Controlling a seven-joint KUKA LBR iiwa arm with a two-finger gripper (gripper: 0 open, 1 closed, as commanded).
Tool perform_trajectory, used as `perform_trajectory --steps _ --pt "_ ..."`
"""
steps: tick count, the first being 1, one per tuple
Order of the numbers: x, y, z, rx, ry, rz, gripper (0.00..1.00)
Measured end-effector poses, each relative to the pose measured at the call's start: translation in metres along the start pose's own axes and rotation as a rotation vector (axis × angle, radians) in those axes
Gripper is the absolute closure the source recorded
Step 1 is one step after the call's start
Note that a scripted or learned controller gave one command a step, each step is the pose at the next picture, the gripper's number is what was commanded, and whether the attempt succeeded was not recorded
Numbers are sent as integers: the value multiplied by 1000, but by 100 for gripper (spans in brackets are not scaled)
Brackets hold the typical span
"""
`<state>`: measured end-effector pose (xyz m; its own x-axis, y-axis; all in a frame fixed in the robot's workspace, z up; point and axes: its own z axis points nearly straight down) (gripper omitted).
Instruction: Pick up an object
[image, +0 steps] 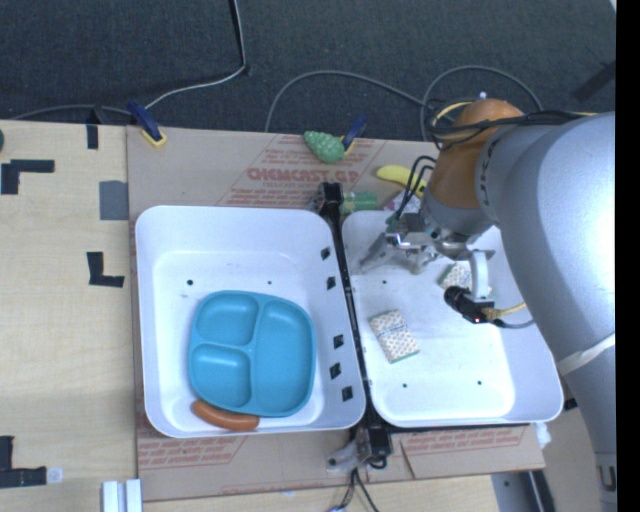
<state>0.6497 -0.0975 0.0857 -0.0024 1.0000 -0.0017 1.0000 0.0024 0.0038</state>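
Observation:
My gripper (395, 258) hangs low over the back of the right bin (500, 400), open, with nothing between its fingers. Its metal fingers (372, 254) are spread toward the bin's back left corner. A small patterned packet (393, 335) lies flat on the bin floor, a little in front of the gripper and apart from it. A second patterned piece (458, 274) peeks out to the right of the gripper, partly hidden by the wrist. In the left bin (160, 250) sit a blue divided plate (251, 352) and an orange sausage (226, 416) at the plate's front edge.
The grey arm (560, 230) covers the right bin's right side. A black divider (341, 290) runs between the bins. Behind the bins, on the cardboard, lie a green object (325, 146), a yellow object (400, 175) and a blue clip (149, 124). Cables loop at the back.

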Motion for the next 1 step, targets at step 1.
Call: perform_trajectory --steps 1 --pt "0 19 1 2 1 0 0"
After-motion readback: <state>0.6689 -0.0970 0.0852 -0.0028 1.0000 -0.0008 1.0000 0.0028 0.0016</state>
